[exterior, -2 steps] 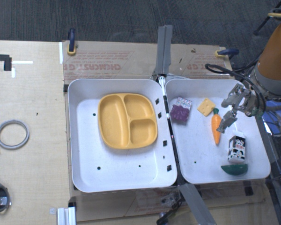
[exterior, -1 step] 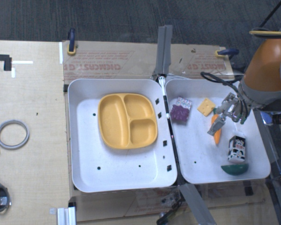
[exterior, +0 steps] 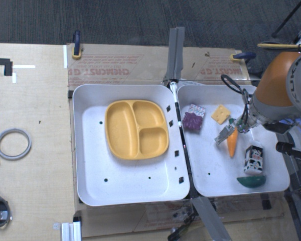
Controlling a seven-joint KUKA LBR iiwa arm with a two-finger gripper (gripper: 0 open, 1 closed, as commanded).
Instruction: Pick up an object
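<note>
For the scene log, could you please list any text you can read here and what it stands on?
Red print on the cardboard behind the bins: appears upside down, too blurred to read.
Purple packet: white label, too small to read.
Cow-patterned carton: no legible text.

The arm point(exterior: 281, 87) is seen reaching in from the right over the right bin point(exterior: 210, 182), its gripper point(exterior: 226, 133) lowered just beside the top of an orange carrot point(exterior: 232, 143). A yellow cheese wedge point(exterior: 220, 114) and a purple bunch of grapes point(exterior: 193, 120) are placed farther back. Near the front, a small cow-patterned carton point(exterior: 254, 159) is set beside a dark green piece point(exterior: 252, 181). In the left bin point(exterior: 90, 185), a yellow divided plate point(exterior: 137, 129) is laid.
</note>
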